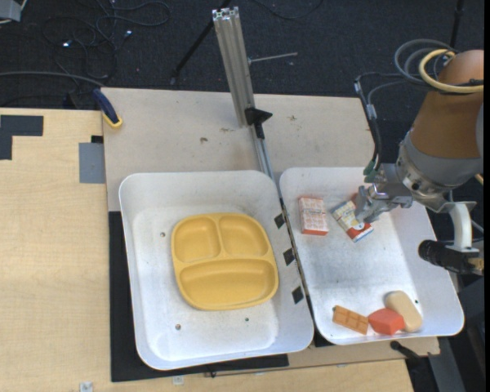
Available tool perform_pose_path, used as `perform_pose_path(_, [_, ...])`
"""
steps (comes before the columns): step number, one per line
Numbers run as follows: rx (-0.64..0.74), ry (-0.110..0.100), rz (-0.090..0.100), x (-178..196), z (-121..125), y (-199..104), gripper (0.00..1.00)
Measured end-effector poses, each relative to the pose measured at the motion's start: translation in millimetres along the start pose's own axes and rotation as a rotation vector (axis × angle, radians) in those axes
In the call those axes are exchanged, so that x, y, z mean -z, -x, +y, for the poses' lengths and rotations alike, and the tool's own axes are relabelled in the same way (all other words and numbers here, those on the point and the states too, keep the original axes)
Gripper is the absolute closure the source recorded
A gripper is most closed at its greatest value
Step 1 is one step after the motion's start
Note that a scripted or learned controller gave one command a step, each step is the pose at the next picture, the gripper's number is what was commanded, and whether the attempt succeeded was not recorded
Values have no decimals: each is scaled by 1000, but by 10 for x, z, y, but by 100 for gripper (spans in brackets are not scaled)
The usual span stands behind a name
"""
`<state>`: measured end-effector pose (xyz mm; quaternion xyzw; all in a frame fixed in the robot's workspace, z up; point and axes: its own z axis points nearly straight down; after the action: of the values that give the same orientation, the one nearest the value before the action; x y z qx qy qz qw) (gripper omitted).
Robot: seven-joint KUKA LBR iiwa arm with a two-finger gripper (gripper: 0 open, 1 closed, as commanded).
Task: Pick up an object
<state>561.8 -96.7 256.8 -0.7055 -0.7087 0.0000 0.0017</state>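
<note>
My gripper [366, 209] hangs low over the upper part of the right bin [392, 264]. Its tip is right at a small white packet with red and blue edges [348, 218], which lies tilted on the bin floor. The gripper covers the packet's right end. Just left of it lies a red and white carton [314, 216]. Near the bin's front edge are an orange wafer-like block [350, 320], a red piece [385, 322] and a beige oval piece [403, 309], the last two touching.
The left bin [147, 300] holds a yellow divided plate [224, 260]. A metal post [236, 64] stands behind the bins. Black clips [287, 256] sit along the seam between the bins. The arm's grey body [445, 137] rises over the right bin's far right corner.
</note>
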Motion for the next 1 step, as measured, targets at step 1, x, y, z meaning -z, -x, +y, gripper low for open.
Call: perform_pose_path(1, [0, -3, 0, -150, 93, -475, 100])
